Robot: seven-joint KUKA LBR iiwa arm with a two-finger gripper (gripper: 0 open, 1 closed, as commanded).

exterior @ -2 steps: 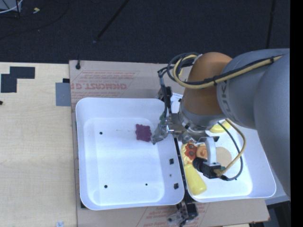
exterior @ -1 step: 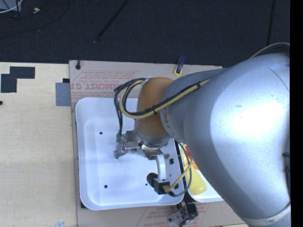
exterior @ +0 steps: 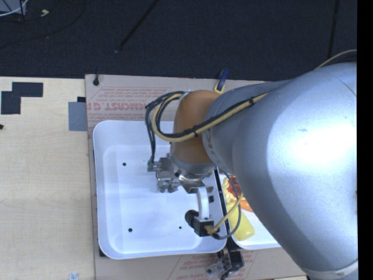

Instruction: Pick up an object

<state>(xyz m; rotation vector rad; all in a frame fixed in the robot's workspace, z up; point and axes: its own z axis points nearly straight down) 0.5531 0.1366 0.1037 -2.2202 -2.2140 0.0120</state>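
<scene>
Camera view: arm (exterior: 291, 156) blocks right bin (exterior: 261, 244), half-hiding yellow object (exterior: 245, 230) there.

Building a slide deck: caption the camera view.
Gripper over the left white bin; yellow and orange items in the right bin.

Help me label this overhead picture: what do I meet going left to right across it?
Bare wooden bench → grey patch → left bin, at its left wall → gripper above that bin → yellow thing in the right bin → grey arm.
</scene>
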